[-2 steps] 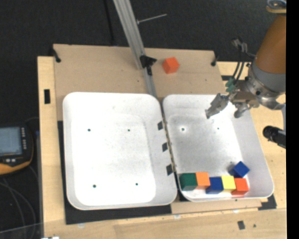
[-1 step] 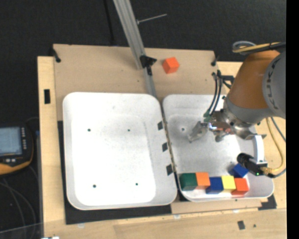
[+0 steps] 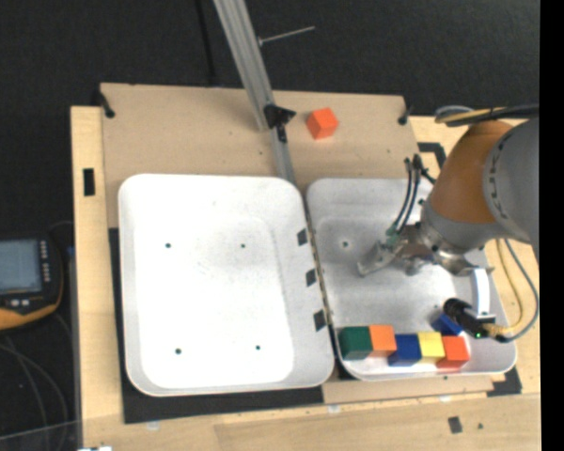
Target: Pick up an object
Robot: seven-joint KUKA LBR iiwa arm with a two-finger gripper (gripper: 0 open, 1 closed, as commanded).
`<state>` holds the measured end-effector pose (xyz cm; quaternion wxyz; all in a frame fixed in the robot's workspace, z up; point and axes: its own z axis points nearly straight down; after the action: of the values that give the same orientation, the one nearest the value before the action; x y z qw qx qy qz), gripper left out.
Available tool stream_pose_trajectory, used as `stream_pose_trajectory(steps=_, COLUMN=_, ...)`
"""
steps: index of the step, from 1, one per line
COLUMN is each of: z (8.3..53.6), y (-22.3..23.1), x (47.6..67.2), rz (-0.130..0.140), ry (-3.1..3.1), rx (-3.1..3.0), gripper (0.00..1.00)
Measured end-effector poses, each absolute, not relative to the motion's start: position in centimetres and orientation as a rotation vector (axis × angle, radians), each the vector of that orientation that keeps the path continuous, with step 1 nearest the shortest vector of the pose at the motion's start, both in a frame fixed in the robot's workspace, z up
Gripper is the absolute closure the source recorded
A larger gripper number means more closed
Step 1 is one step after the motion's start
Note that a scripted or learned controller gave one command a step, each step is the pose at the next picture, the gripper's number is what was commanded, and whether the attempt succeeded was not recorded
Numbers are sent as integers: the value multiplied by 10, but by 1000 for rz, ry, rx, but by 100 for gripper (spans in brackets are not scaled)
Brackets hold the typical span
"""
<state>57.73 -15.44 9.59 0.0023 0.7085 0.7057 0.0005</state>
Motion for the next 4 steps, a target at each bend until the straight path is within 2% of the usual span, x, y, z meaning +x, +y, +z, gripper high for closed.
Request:
stream_pose_trajectory(steps=1, z=197, y=-126, x=569, rz=9, ry=2221, rx=2211, gripper=0)
stream_pose_trajectory(steps=2, z=95, y=-125, x=564, rz=0, ry=2216, rx=2220, gripper=0)
stream_pose_trajectory(steps=3, z=202, y=-76, x=585, rz=11, ry=2224, rx=2209, gripper=0)
stream_pose_trajectory(steps=4, z=197, y=-69, x=565, rz=-1, ry=2224, rx=2217, gripper=0)
